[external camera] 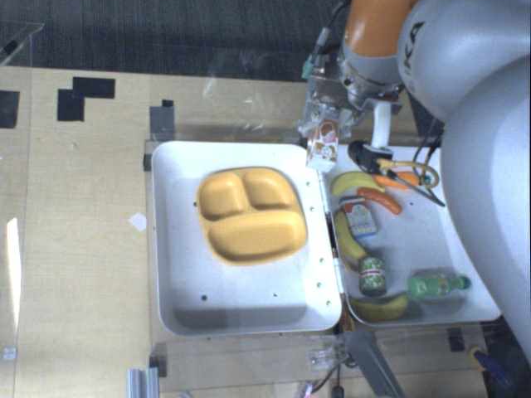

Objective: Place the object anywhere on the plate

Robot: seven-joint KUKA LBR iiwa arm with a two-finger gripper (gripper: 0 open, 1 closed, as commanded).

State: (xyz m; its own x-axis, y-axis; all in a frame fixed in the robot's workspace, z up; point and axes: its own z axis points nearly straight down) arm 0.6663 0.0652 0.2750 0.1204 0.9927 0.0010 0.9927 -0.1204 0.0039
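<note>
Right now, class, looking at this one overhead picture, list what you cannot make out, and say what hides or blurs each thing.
- The gripper: its fingers merge with the small packet below it in the camera view, too blurred to judge any grip.
- The packet's label: too small to read.
- The right bin: its far right side is covered by the grey arm.
- The can: its print is too small to read.

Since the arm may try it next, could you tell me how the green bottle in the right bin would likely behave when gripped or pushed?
The green bottle lies on its side, so a push would probably roll it. It looks like smooth plastic, likely slippery between fingers. Small, so probably light. A banana beside it might block rolling that way.
</note>
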